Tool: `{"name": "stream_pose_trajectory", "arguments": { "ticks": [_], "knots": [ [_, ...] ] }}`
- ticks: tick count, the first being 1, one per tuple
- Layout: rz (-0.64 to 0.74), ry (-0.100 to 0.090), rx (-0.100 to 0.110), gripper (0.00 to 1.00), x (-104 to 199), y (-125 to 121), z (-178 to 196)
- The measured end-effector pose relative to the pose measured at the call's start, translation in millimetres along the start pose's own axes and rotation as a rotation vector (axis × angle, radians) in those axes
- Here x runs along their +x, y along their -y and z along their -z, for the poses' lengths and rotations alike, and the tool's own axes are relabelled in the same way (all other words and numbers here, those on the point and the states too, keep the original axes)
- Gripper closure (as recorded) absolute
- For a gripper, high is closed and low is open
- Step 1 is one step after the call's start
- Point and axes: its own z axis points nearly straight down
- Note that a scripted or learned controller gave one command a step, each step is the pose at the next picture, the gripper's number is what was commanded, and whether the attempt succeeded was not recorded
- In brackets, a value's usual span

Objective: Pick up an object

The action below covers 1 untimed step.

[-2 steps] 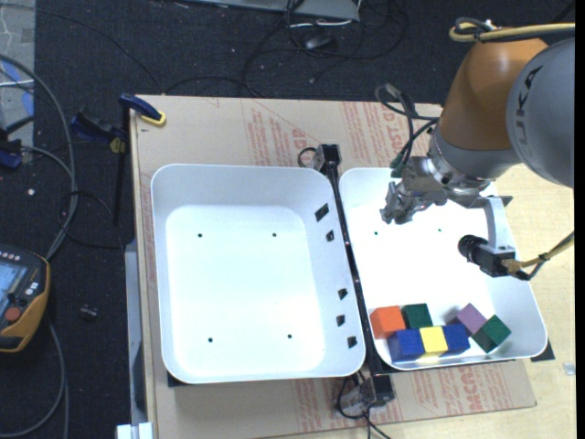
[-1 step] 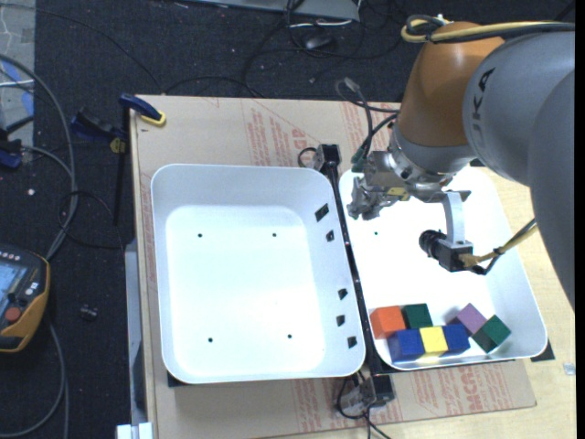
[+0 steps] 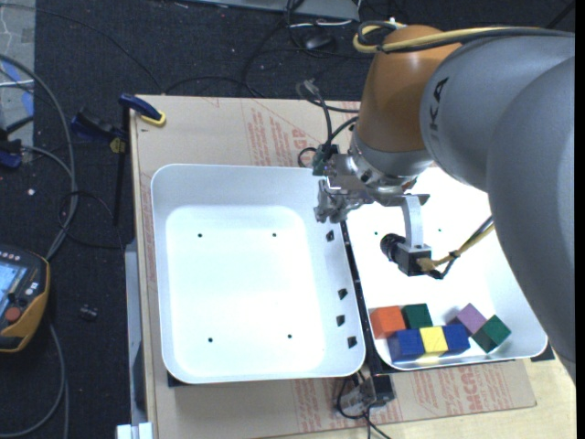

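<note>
Several small coloured blocks lie clustered at the near end of the right bin (image 3: 457, 204): an orange block (image 3: 388, 319), a dark green block (image 3: 417, 315), a blue block (image 3: 405, 344), a yellow block (image 3: 432, 340), a second blue block (image 3: 455, 337), a purple block (image 3: 471, 317) and a green block (image 3: 492, 333). My gripper (image 3: 331, 204) hangs under the orange wrist band, over the wall between the two bins near their far end. It is well away from the blocks, and I see nothing held in it.
The left bin (image 3: 242, 277) shows its white floor. The grey arm (image 3: 512, 126) covers the right bin's far right part. A black fitting with a cable (image 3: 407, 252) hangs over the right bin. Cables and a blue clamp (image 3: 137, 108) lie beyond the brown board.
</note>
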Motion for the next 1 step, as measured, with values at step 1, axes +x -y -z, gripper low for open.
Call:
{"name": "stream_pose_trajectory", "arguments": {
  "ticks": [1],
  "knots": [
    [-0.001,0.0,-0.001,1.0,42.9,1.4,11.7]
  ]
}}
